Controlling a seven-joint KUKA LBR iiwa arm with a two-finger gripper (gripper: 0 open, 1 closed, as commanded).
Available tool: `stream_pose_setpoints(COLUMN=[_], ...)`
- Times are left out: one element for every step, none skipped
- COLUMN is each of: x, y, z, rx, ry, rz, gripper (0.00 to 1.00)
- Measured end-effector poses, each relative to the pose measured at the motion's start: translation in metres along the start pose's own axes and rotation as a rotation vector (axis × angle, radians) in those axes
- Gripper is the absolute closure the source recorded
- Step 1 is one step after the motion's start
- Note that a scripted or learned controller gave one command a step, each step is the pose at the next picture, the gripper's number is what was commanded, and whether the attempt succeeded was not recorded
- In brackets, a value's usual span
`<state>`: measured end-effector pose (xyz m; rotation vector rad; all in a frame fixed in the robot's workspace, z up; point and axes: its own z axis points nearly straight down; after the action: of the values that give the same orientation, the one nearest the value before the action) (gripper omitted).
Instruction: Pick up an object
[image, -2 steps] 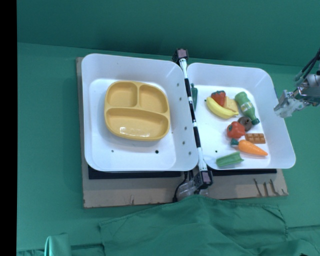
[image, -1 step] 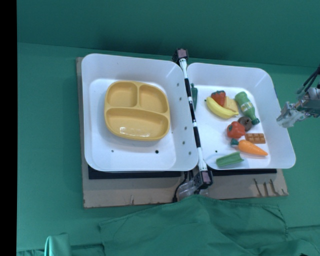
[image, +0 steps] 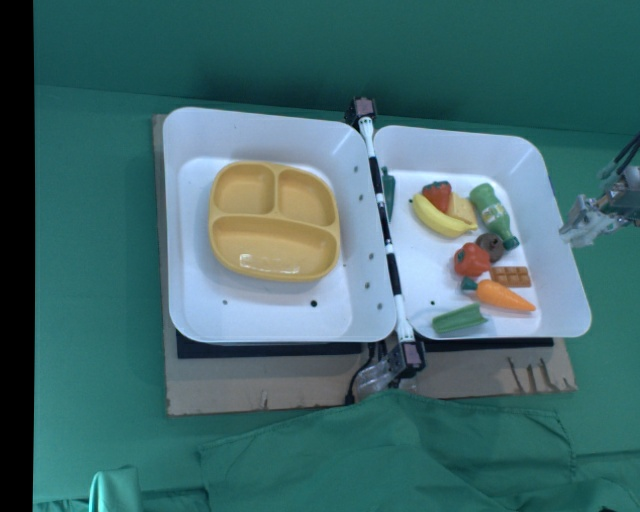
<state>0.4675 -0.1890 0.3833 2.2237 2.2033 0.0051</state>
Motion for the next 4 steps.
stream_pose_setpoints(x=[0.049,0.105,0.051,0.056], y=[0.001,-0.001,-0.002,0.039], z=[-0.022,-0.003,0.061,0.106], rx=[0.002,0.009,0.013,0.010], ry=[0.004,0.006,0.004,0.005], rz=[-0.011,-0.012,0.001,-0.007], gripper=[1.00,1.00,1.00,1.00])
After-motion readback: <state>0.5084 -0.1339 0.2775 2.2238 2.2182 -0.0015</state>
